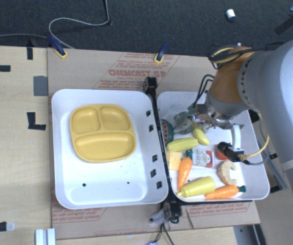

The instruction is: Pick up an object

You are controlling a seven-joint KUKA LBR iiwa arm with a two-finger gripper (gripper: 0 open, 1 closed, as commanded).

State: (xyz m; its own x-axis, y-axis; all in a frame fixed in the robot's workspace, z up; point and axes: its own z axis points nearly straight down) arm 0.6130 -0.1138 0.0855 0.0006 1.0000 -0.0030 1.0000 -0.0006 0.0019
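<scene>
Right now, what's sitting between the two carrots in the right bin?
In the camera view, a yellow corn piece lies between the upright carrot and the carrot along the bin's near edge.

The arm [276, 91] is a thick, rounded grey casing with a smooth, slightly glossy surface. Next to the gripper [200, 120] it narrows into an orange band [227, 83], copper-toned and cylindrical. Thin black cables [205, 88] loop along the side of that band and run toward the gripper's grey metal mount. Another cable [256, 154], yellowish with a black plug at its end, curves away from the wrist.
</scene>
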